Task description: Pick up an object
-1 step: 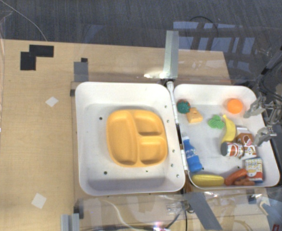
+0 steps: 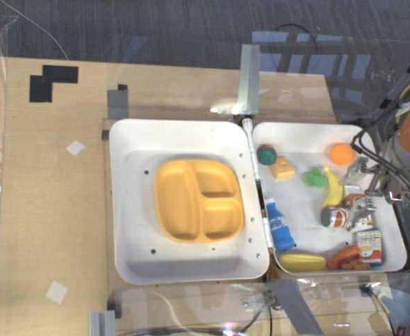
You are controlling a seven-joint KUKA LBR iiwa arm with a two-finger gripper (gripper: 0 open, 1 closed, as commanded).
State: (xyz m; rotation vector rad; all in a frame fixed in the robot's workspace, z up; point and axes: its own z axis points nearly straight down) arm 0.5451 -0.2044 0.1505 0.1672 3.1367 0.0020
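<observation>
The right bin (image 2: 299, 137) holds several small objects. A green ball (image 2: 266, 155) and a yellow cheese wedge (image 2: 283, 168) lie at its far left. An orange ball (image 2: 342, 154) sits near the far right. In the middle are a green leafy toy (image 2: 315, 179), a yellow banana (image 2: 332, 189) and a small can (image 2: 336, 218). My gripper (image 2: 359, 194) hangs low over the bin's right side, just right of the banana and the can. I see nothing held in it.
A blue bottle (image 2: 280, 227) lies along the right bin's left wall. A yellow corn-like piece (image 2: 302, 261), a red sausage (image 2: 345, 256) and a small carton (image 2: 369, 246) lie along its near edge. The left bin (image 2: 131, 187) holds a yellow divided plate (image 2: 196, 199).
</observation>
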